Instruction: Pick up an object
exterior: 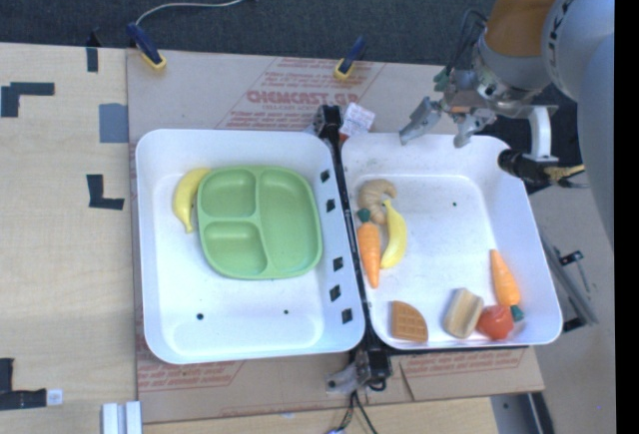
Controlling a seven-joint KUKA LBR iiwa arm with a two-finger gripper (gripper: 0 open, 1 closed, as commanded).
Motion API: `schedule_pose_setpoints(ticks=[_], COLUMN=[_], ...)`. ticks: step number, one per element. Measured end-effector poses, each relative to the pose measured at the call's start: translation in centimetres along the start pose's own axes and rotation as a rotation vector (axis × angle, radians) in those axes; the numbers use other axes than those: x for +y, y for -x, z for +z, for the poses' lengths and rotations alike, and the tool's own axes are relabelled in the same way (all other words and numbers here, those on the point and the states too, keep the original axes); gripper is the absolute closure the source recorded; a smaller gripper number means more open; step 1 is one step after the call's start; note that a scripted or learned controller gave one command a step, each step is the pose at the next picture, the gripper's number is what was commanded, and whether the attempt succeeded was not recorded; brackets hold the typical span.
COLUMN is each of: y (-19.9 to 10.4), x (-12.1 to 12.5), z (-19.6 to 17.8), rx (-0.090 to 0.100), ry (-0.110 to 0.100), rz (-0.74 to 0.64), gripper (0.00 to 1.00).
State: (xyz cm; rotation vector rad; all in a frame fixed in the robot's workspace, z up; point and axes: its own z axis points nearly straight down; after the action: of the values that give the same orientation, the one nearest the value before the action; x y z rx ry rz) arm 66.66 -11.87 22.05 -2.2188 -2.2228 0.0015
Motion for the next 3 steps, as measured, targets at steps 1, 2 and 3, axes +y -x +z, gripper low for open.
schedule_pose_setpoints(ticks=[1, 2, 3], y=[-2.2, -2.3, -1.9], x=[-4.1, -4.9, -7.9], z=[6.3, 10.5, 13.4], rx=[0.0, 0.0, -0.005], ry=[-0.002, -0.001, 0.008], rz=[0.001, 0.0, 0.003], gripper=[0.0, 0.0, 0.0])
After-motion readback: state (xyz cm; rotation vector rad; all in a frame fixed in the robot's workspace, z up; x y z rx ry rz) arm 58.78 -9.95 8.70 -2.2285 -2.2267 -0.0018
